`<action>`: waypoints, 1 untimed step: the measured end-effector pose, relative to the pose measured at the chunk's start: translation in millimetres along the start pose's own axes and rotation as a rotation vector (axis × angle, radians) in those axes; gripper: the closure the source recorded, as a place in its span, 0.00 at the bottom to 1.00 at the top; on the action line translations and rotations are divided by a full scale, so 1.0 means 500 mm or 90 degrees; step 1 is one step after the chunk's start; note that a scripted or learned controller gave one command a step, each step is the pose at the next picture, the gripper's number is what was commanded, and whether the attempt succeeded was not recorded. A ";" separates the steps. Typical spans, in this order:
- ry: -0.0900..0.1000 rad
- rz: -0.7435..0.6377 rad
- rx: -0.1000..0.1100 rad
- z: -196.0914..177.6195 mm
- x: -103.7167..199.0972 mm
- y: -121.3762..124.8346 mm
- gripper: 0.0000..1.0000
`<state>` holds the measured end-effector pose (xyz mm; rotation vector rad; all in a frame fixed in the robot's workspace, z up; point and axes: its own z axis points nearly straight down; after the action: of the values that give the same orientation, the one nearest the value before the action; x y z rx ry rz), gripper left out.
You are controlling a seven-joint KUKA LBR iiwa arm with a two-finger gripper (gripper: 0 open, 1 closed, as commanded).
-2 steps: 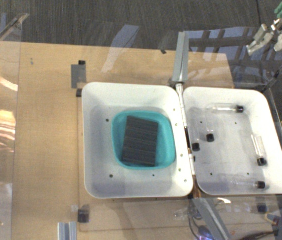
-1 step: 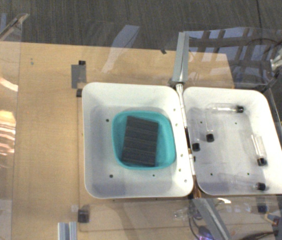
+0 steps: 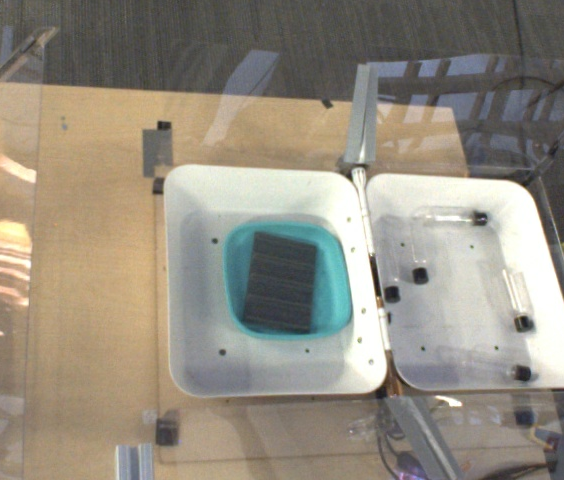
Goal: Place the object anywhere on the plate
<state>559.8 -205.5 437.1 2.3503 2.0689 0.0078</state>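
Camera view: unlabelled dark ribbed block (image 3: 281, 283) flat on teal plate (image 3: 334, 303).

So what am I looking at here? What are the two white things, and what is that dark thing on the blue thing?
You are looking down from a camera fixed above a wooden bench. The two white things are shallow bins sitting side by side. The left bin has a teal plate in it, and a dark grey ridged block lies flat on that plate. That block is the thing a robot arm was meant to put on the plate, so the job looks done. The right bin holds a few see-through tubes with black caps, lying apart from each other. The shiny streaks at the edges are clear plastic walls around the bench.
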 end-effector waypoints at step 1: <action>0.000 0.146 0.000 0.000 0.009 -0.071 0.00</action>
<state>525.2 -196.6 436.8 2.5721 1.7880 0.0091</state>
